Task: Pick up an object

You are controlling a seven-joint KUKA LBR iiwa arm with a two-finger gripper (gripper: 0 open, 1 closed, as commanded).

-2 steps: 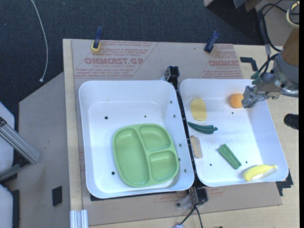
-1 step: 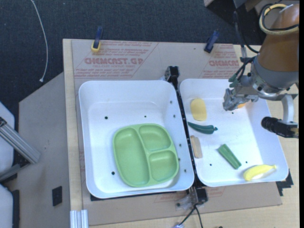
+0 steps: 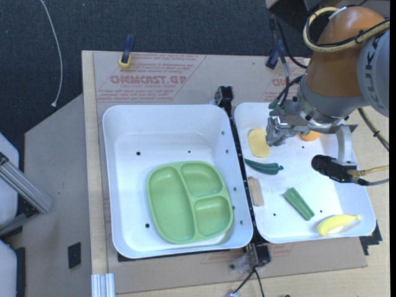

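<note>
In the right bin (image 3: 346, 193) we see a banana (image 3: 337, 224), a green block (image 3: 298, 203) and a dark green pepper (image 3: 264, 166). The pale yellow piece (image 3: 258, 142) lies just left of the gripper (image 3: 276, 131) — open or closed, we cannot tell. The left bin (image 3: 124, 129) holds a green divided plate (image 3: 189, 200).

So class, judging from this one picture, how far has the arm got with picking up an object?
Done: the gripper has been brought over the right bin, just above the pale yellow piece. In hand: nothing can be seen between its fingers. Left: the grasp and the lift. The dark green pepper, green block and banana all lie on the bin floor; the green tray sits in the left bin.
</note>
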